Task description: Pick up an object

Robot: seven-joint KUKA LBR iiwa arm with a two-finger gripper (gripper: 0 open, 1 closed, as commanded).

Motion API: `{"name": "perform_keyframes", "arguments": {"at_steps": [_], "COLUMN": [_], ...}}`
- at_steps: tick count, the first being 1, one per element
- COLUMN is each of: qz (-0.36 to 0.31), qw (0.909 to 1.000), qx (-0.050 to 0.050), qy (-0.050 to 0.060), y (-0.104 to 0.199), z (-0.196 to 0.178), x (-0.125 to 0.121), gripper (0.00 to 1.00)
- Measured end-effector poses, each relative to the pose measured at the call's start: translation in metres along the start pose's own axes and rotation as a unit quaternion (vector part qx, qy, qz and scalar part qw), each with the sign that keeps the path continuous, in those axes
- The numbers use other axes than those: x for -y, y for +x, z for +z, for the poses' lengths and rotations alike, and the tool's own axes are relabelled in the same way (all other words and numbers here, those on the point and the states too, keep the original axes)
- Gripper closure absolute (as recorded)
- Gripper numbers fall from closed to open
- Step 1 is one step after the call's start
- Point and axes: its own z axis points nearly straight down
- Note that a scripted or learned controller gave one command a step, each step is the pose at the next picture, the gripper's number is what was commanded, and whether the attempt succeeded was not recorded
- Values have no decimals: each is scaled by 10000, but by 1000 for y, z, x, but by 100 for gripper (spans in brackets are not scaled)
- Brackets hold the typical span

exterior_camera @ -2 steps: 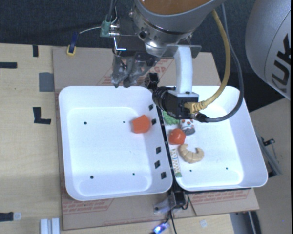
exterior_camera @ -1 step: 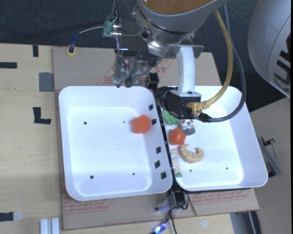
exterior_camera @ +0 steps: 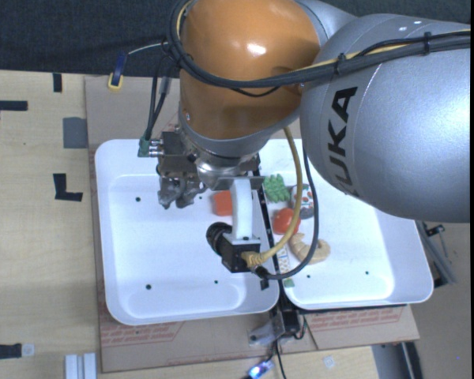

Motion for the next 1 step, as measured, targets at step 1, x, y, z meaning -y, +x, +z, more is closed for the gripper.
{"name": "perform_keyframes", "arguments": {"at_steps": [1], "qz": [13], "qw": [10000], "qx": [-27], "qy": [-67], "y": [0], "z": [43], "x": [-73], "gripper": [100]}}
